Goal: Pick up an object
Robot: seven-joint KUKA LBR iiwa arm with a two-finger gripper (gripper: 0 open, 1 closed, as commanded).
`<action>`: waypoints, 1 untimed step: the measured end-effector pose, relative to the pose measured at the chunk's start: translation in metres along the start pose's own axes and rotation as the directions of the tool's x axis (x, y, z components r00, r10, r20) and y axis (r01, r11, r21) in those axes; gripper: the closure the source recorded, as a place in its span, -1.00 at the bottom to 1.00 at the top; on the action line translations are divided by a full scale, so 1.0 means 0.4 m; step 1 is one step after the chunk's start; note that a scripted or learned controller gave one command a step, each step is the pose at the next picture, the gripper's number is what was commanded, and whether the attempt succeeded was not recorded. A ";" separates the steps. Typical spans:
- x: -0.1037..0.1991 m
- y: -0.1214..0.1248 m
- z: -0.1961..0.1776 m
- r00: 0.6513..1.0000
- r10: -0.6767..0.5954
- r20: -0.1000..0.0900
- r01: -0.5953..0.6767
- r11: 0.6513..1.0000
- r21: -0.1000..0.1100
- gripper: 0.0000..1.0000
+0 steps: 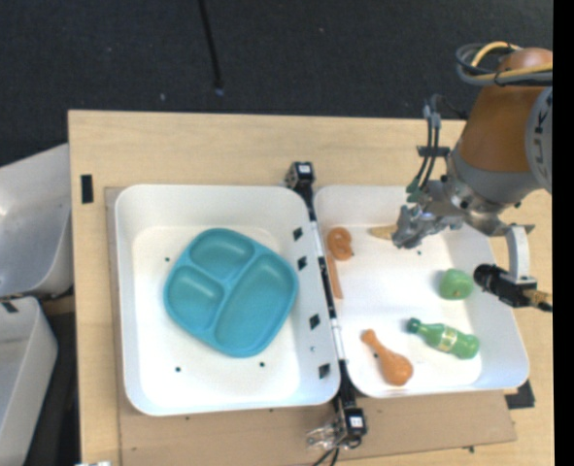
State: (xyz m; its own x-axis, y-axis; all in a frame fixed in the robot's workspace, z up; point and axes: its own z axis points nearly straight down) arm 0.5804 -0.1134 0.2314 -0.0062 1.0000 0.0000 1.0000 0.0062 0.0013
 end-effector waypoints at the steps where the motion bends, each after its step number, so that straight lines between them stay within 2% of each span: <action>1: 0.118 0.016 -0.026 1.000 -0.001 -0.001 0.001 1.000 -0.002 1.00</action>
